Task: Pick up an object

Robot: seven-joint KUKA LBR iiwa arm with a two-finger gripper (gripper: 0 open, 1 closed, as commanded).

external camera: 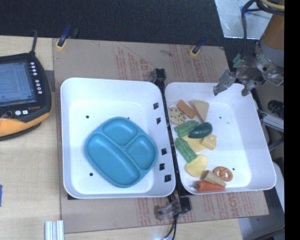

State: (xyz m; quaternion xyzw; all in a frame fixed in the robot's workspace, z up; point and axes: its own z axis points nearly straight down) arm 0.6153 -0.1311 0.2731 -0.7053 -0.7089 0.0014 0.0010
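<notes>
We see the claw (235, 85) spread apart and bare above the right bin (250, 134), back edge. Toy foods (196, 139) lie heaped near its left wall. Approach step; next, shift left and descend.

The pale wooden counter (20, 174) carries a brown cardboard sheet (115, 59) bearing two white bins (72, 91) side by side; a control tablet (17, 96) lies at its left.
</notes>
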